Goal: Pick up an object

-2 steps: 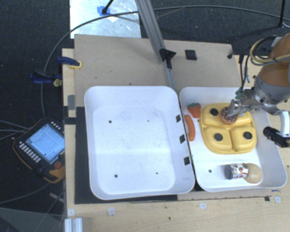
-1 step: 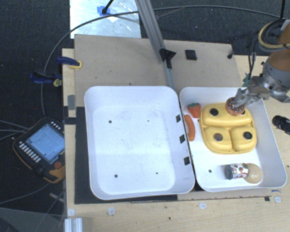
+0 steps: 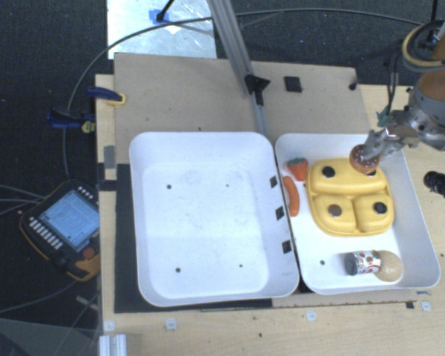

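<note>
Two bins [image 3: 208, 295] on my surface; in the right one, my pincer [image 3: 366, 159] touches the yellow toy's [image 3: 350, 197] top edge, beside the carrot [image 3: 291, 188] and a small bottle [image 3: 373, 264]; grip state I cannot tell.

Two shallow white plastic bins sit side by side on a tan bench [image 3: 193, 87]. The right bin [image 3: 419, 262] holds a lumpy yellow plastic toy [image 3: 350, 197], an orange carrot-shaped piece [image 3: 291, 193] and a small labelled bottle [image 3: 372, 264] lying down. The gripper [image 3: 365, 160] hangs at the yellow toy's upper edge.
</note>
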### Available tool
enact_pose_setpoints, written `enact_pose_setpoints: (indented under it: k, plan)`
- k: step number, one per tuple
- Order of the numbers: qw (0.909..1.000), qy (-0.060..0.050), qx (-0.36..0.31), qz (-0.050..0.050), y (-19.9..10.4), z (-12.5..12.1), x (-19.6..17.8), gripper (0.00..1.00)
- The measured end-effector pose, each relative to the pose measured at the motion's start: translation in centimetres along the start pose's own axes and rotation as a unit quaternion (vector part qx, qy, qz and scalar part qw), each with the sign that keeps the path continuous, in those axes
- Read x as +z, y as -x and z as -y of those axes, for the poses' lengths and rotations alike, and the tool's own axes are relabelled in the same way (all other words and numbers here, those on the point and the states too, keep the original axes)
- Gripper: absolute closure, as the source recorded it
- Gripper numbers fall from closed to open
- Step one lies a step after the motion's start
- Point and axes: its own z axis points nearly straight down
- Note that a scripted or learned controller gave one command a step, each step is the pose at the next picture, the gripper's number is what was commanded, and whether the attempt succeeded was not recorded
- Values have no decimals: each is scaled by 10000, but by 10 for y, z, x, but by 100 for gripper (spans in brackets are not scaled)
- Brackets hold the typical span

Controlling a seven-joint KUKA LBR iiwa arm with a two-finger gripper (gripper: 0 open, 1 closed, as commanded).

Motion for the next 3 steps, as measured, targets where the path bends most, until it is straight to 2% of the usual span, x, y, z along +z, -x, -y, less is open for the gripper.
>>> enact_pose_setpoints:
  k: [1,3]
  plan:
    - [10000,21,-2,8,0,-2,-55,100]
    - [10000,-6,-17,-7,-98,-20,-45,100]
